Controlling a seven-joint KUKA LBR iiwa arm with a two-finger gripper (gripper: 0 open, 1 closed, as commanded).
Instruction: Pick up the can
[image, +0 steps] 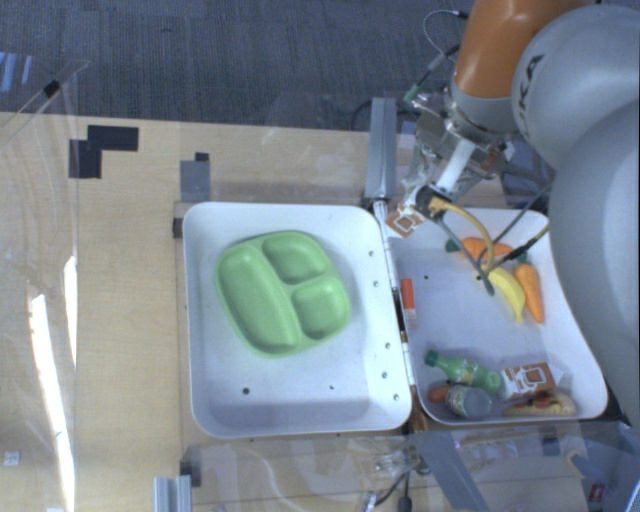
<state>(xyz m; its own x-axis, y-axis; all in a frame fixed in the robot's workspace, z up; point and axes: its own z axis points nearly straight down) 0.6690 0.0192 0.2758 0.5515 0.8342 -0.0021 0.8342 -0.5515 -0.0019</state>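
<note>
Pincer (418, 200) sits at the far left corner of the right bin (450, 325), close above the rim where the two bins meet. We cannot tell how far open it is, and we see nothing held in it. The arm's grey bulk overhangs the right side of that bin. The middle of the right bin floor is bare white, giving open room between the far cluster and the near one. At the far side lie a banana (510, 291) and a carrot (533, 291), side by side. A red pen (407, 298) lies along the left wall. The can (470, 403), silvery, lies on its side in the near left corner of the right bin, close to the near rim. A green bottle (466, 372) lies just beside it and a small carton (530, 378) to its right. The can is well apart from the pincer, at the opposite end of the bin's left side. The left bin (210, 385) holds a green divided tray (285, 292). The desk (110, 300) around both bins is bare wood.
</note>
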